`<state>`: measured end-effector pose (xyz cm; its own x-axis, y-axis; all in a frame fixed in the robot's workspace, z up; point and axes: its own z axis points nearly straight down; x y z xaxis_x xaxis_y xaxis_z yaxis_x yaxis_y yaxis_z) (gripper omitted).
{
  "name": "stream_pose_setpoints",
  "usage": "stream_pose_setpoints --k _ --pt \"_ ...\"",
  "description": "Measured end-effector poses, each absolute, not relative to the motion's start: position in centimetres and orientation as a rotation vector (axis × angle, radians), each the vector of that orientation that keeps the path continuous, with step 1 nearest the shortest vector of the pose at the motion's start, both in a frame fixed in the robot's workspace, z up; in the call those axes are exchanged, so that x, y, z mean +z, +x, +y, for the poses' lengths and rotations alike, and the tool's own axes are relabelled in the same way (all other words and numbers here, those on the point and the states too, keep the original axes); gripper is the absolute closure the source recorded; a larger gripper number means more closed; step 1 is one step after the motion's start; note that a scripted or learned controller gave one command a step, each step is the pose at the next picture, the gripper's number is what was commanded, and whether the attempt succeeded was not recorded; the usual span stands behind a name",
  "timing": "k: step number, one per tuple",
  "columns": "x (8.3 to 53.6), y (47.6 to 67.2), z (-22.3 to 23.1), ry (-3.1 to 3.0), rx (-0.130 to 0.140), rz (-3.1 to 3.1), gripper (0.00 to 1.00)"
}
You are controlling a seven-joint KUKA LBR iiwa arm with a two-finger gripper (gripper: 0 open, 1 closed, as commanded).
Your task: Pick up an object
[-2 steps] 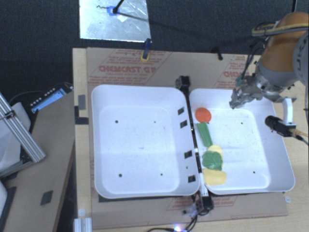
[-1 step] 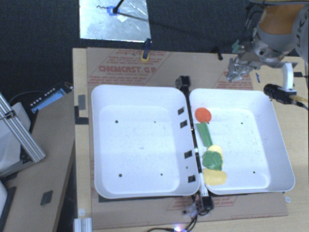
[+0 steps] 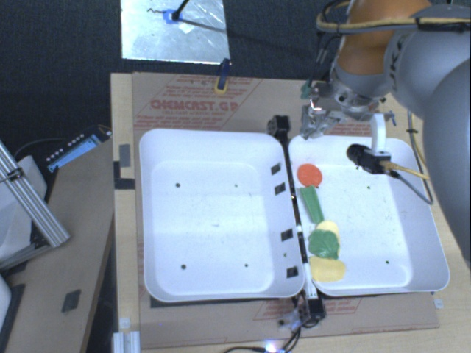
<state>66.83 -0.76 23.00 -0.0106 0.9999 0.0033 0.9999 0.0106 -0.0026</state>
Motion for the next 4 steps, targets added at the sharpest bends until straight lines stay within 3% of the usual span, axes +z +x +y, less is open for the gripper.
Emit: stream_pose_setpoints --k 1,2,3,4 --pt "24.7 66.9 4.1 -2.212 -0.006 -2.232 1.00" --pt "39.9 67.0 6.0 -2.222 -0.026 -2.240 1.00" --pt "27.5 66.6 12.0 -2.206 0.008 -2.227 1.00" --pt "27.2 66.8 16.1 -2.212 -0.004 -2.230 1.00"
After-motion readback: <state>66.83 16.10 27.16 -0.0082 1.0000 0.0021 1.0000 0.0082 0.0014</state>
